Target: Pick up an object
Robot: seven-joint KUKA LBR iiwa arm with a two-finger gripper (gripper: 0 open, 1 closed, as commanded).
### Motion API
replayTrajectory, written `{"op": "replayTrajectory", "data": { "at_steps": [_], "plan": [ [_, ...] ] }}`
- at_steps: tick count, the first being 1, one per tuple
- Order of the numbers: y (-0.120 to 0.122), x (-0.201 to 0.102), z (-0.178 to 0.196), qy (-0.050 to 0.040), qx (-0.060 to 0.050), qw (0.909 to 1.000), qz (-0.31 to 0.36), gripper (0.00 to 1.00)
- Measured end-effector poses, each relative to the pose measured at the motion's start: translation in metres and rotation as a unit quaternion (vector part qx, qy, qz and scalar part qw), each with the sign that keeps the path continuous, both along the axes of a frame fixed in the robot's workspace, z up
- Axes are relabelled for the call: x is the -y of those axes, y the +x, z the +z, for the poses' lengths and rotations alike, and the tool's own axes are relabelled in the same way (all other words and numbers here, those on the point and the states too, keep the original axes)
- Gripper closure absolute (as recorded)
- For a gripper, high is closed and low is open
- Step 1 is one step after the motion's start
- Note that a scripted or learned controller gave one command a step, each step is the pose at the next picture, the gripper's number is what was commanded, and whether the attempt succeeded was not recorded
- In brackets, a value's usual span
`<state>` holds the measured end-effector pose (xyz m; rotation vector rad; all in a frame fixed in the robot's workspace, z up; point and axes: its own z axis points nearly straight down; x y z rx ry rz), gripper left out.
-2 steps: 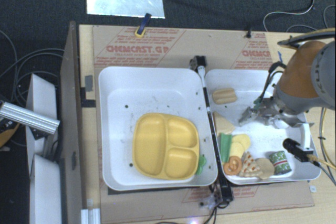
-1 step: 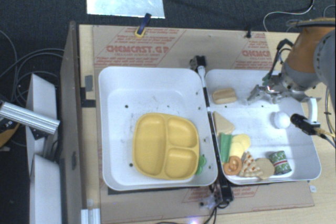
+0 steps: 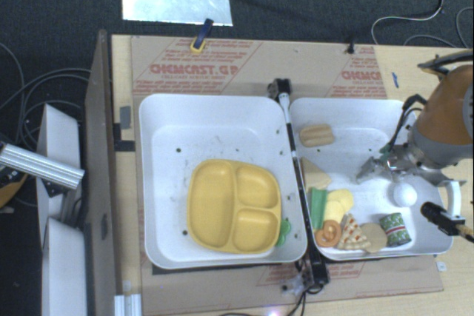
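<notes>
Nearest the lower edge of the view, the right bin (image 3: 348,118) holds a cluster of toy food items along its front wall: a green-labelled can (image 3: 395,229) lying tilted, a pizza slice (image 3: 354,234), a small orange pretzel-like ring (image 3: 328,234), a tan round disc (image 3: 374,235), a yellow round piece (image 3: 340,202) and a green strip (image 3: 317,206). Behind these, a white egg-shaped ball (image 3: 404,195) rests on the bin floor, and a tan bread roll (image 3: 316,135) lies near the back left corner. Print on the can label is too small to read.

Red lettering reading "CHEMCAST GP" appears on the brown sheet (image 3: 194,70) under the bins, repeated at the right.

Left bin (image 3: 172,122) contains a yellow three-compartment plate (image 3: 235,205), with a green item (image 3: 285,232) just beside its right edge.

Gripper (image 3: 385,166) sits low over the right bin, at its right side. Finger spacing cannot be determined. White ball lies just beside the gripper, toward the front right; the can is near, further forward; the roll is well apart to the left.
</notes>
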<state>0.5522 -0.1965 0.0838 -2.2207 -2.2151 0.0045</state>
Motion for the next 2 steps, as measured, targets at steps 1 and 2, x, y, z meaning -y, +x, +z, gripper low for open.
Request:
{"op": "replayTrajectory", "data": {
  "at_steps": [1,2],
  "plan": [
    [0.104,-0.019,0.003,-0.0019,0.009,0.9999,0.006,0.0],
    [-0.009,-0.019,0.0,0.0005,-0.001,1.0,0.0,0.0]
  ]
}}
